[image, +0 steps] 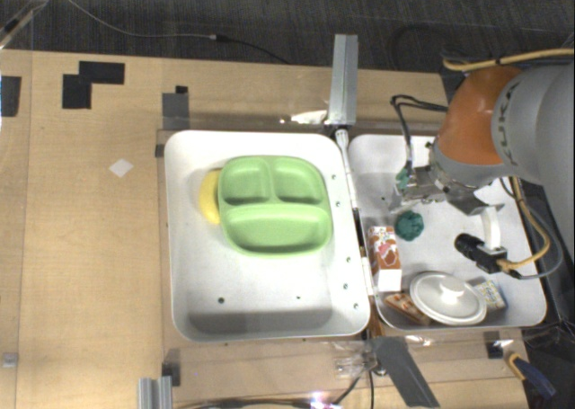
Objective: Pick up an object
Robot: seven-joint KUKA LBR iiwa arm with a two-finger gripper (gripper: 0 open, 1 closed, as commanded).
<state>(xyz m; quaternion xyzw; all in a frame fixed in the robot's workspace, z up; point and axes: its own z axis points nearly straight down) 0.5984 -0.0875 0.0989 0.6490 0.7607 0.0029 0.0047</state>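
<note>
In the right bin (530, 308), my gripper (409, 190) hangs over the upper left part, just above a small dark teal object (411, 225). It looks apart from that object. Nearer the front lie a red and white packet (384, 248), a white round bowl (446, 298), a brown item (404, 308) and a small pale packet (490, 294). The grey arm with its orange band (476, 120) covers the bin's upper right.
The left bin (260, 308) holds a green divided plate (272, 203) with a yellow object (208, 197) partly under its left edge. A metal post (343, 84) stands behind the divide between the bins. Black cables (481, 253) trail by the arm.
</note>
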